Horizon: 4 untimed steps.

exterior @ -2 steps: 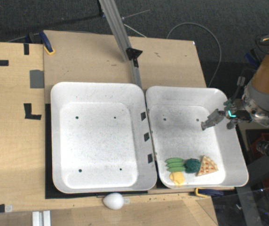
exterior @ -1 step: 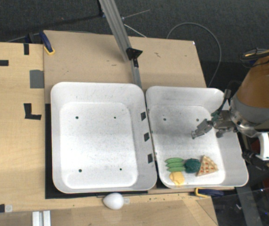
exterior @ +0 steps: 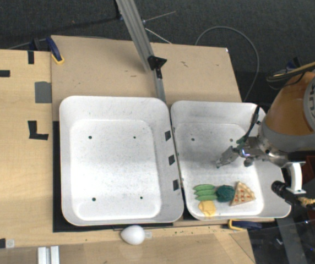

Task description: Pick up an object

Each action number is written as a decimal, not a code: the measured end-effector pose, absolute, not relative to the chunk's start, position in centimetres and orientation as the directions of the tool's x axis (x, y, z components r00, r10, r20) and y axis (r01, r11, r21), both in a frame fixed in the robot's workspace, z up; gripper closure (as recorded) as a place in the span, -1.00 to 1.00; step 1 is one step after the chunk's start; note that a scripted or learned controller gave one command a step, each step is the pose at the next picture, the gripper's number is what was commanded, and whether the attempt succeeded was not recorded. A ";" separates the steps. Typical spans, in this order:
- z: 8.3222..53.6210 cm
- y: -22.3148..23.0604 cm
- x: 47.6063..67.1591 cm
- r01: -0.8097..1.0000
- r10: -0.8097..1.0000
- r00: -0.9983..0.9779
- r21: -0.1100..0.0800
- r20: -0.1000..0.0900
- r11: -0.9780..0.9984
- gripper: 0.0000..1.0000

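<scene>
Right bin (exterior: 212,117): pea pod (exterior: 204,191) lying left-right

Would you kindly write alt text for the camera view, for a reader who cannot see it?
The claw hangs over the right bin, above four toy foods clustered at its near edge: green pea pod, dark broccoli, pizza slice, yellow piece. A white egg lies on the bench outside the left bin.
</scene>
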<state>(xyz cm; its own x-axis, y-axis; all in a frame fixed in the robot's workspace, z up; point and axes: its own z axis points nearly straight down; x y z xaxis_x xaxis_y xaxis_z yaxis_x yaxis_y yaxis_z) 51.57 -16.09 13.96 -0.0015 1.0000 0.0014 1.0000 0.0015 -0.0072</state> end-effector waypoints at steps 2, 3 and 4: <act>10.0 -16.0 51.6 1.000 1.000 -0.002 -0.002 0.001 0.002 1.00; 16.2 -15.8 51.9 1.000 1.000 -0.002 0.005 -0.001 0.002 1.00; 22.2 -16.3 52.6 1.000 1.000 -0.002 0.005 -0.002 0.002 1.00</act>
<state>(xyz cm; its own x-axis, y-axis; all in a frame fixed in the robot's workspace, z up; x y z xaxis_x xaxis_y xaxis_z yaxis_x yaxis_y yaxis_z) 52.60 -16.33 22.17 -0.0015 1.0000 -0.0022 1.0000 0.0016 0.0052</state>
